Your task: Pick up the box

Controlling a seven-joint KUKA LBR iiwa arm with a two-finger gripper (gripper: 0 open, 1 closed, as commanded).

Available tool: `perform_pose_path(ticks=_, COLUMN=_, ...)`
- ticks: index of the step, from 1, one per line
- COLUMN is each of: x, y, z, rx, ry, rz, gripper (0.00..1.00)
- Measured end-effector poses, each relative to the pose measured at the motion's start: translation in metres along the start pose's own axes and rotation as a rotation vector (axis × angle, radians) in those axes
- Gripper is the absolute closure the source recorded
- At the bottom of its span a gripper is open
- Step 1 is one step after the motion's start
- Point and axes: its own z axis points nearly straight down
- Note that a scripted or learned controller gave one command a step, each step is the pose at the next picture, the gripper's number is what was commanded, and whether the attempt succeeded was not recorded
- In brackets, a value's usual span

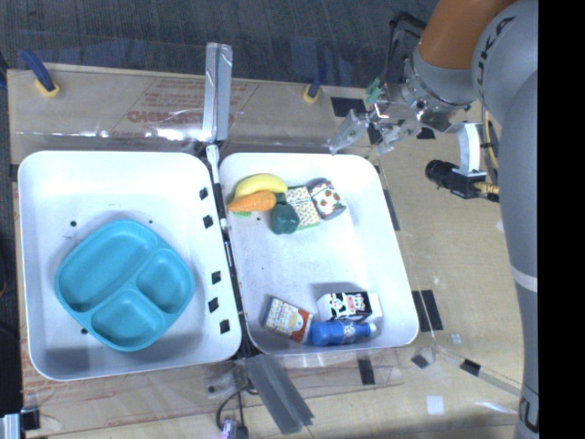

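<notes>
Right bin (388,245), near edge: three items lie in a row. The box (286,318) sits at the left of this row, a small carton with an orange and white printed face, lying flat and tilted slightly, its right end touching a blue bottle (342,333). The bottle lies on its side along the near wall. Just behind the bottle rests a small black-and-white patterned carton (347,305), touching it.

Left bin (37,245): a light blue divided plate (125,283) with three compartments rests on the floor, towards the near left.

Right bin, far part: a cluster of items. A yellow banana (260,185) lies furthest, with an orange carrot (251,203) just in front of it and touching it. A dark green rounded item (283,218) sits to the right of the carrot. Beside it lie a checkered packet (303,205) and a small patterned carton (326,199), close together.

Beyond the far right corner of the right bin: the gripper (363,133) hangs over the bench, outside the bin and well apart from the box. Its fingers stand apart, with nothing between them. The grey arm with its orange band (466,16) enters from the right.
</notes>
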Motion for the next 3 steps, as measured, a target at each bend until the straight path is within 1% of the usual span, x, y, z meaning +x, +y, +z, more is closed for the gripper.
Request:
perform_pose_path(ticks=1, x=0.043, y=-0.088, z=0.063, rx=0.001, ry=0.0, rz=-0.062, gripper=0.0)
perform_pose_path(ticks=2, x=0.076, y=-0.088, z=0.179, rx=0.0, ry=0.001, rz=-0.301, gripper=0.0)
perform_pose_path(ticks=3, x=0.076, y=-0.088, z=0.169, rx=-0.001, ry=-0.001, rz=-0.306, gripper=1.0)
